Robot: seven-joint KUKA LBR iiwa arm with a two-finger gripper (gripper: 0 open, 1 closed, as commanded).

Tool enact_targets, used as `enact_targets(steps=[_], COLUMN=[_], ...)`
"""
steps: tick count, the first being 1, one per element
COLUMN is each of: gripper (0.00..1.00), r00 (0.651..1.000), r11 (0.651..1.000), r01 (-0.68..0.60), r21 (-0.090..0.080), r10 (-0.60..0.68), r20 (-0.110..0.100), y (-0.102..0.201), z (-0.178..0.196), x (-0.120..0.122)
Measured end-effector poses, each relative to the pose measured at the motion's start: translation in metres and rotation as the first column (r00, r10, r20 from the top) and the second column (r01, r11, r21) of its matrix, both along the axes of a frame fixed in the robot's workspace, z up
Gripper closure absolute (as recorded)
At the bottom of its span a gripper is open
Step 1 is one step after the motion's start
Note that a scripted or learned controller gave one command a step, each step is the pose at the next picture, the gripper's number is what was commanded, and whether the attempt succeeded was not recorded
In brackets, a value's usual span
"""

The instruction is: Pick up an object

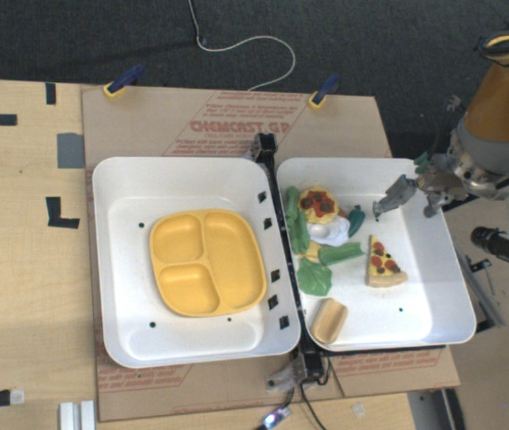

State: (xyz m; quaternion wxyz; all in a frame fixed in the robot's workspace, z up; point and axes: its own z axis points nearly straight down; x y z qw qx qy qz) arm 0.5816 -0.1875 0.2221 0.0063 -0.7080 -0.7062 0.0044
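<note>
Cardboard covers the worktop (344,124) under both bins, so there's a flat margin all round. The left bin (120,240) just has a yellow divided plate (208,262) sitting in the middle. The right bin (434,303) is where the pickable stuff is: a pile against its left wall with green leafy pieces (313,276), a round pizza-looking toy (318,204) and something white (331,233), then a pizza slice (383,265) lying apart in the middle, and a tan bread-like piece (328,321) near the front wall.

The tool (407,195) hangs over the bin's back right part, nothing between its fingers, which look spread. I'd call this the approach step, nothing grabbed yet. The slice looks the easiest target: nearest, with bare floor all round. The pile is crowded and hugs the wall, less room there.
</note>
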Motion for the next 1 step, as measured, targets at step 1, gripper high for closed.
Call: enact_targets(steps=[1], gripper=[0.00], r00=[1.000], r11=[1.000], r01=[-0.003], r21=[-0.003], r10=[0.003], r20=[0.014], y=[0.0002], z=[0.0082], x=[0.0028])
